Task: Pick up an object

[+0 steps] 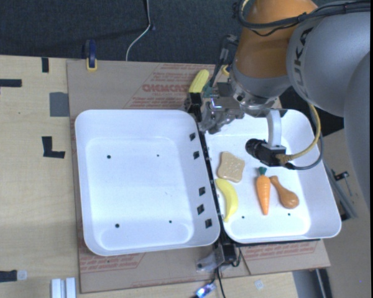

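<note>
Above the right bin's (320,225) far-left corner, gripper (212,113), nothing visibly held

The two bins (137,185) look like smooth white plastic with a soft shine. They sit on a flat brown cardboard sheet (168,89) that looks dull and papery. The banana (227,197), carrot (263,194) and chicken leg (285,193) look like smooth plastic toys, and the arm (323,48) has a smooth grey and orange shell.

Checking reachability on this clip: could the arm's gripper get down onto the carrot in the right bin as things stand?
Probably yes. The carrot lies uncovered, with a gap to the banana and only the drumstick close beside it. The gripper sits above the bin's far corner.
</note>
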